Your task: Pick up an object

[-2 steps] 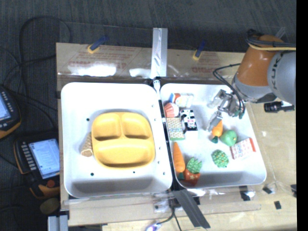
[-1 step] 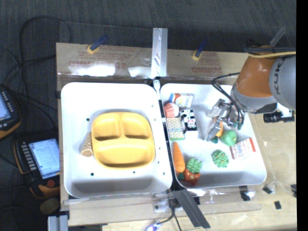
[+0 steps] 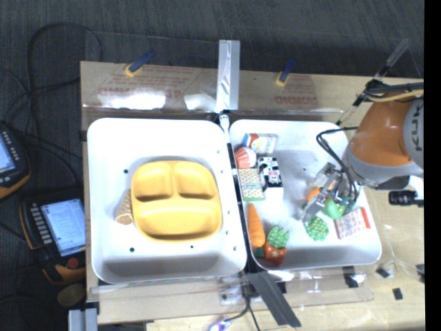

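Reaching in from the right, the grey arm with the orange band [image 3: 386,140] lowers its two-finger gripper [image 3: 331,197] into the right white bin [image 3: 303,133], and I read this as the descent stage of a pick among the small items clustered there. Directly at the tool sit a small orange piece [image 3: 313,193], a bright green rounded toy [image 3: 336,209] and a green knobbly toy [image 3: 317,227], with a red-and-white printed card [image 3: 351,223] just beside them; these appear to be the candidate objects, since the tool is aimed at them and not at the bin's far wall. Whether the gripper is spread or pressed together I cannot tell, because metal parts and toys overlap at this slant, so I claim no grasp. Along the bin's left wall lie an orange toy carrot [image 3: 255,226], a green-topped red toy strawberry [image 3: 275,243], a green-patterned packet [image 3: 251,183] and a black-and-white patterned box [image 3: 271,172], well apart from the tool and probably harder to reach against the wall. The left white bin [image 3: 110,185] holds a yellow compartmented plastic tray [image 3: 176,198] with a tan cone-shaped toy [image 3: 125,209] touching its left edge; I judge it serves as the drop side.
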Motion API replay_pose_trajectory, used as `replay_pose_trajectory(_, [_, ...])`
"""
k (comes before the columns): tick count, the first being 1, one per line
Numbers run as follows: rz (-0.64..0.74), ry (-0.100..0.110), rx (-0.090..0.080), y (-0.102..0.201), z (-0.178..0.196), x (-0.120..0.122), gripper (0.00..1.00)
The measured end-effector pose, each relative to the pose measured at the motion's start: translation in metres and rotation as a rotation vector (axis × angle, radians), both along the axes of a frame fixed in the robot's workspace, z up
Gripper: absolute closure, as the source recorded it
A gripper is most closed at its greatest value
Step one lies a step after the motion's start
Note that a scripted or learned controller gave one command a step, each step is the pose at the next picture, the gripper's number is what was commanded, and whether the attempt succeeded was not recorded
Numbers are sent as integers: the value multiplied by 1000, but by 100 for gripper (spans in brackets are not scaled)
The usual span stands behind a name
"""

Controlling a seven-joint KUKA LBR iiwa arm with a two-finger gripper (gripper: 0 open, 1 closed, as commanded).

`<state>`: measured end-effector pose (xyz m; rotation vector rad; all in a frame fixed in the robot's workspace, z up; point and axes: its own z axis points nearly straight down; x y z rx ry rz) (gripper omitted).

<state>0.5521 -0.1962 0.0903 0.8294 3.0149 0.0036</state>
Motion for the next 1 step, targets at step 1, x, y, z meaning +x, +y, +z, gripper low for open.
replay_pose_trajectory(1, [-36,0,-1,52,0,27,0])
